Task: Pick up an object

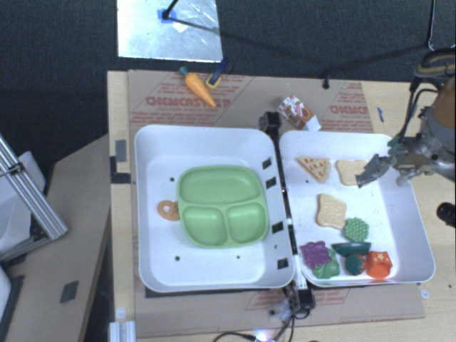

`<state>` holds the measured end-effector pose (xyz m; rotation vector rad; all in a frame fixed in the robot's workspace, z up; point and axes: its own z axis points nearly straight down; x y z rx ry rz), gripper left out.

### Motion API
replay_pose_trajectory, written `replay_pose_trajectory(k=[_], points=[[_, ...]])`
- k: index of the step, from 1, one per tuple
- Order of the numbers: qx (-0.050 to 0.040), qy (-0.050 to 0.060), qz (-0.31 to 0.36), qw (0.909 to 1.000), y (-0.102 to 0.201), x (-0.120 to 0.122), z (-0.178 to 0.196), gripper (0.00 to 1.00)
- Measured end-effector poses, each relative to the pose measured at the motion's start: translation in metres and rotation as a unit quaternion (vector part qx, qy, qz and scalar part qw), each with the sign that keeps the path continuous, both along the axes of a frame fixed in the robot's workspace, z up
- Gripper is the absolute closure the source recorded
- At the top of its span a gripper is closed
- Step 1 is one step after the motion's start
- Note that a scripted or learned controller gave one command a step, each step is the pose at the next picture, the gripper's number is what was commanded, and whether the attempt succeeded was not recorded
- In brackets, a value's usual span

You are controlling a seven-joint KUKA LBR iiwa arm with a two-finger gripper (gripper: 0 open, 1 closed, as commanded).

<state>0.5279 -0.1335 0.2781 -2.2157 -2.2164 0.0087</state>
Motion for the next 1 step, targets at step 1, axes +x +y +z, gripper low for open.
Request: replay_pose_trajectory(k=[1], points=[[-0.0011, -0.006, 0.001, 1.0000, 0.0002, 0.0019, 0.0055, 0.00]])
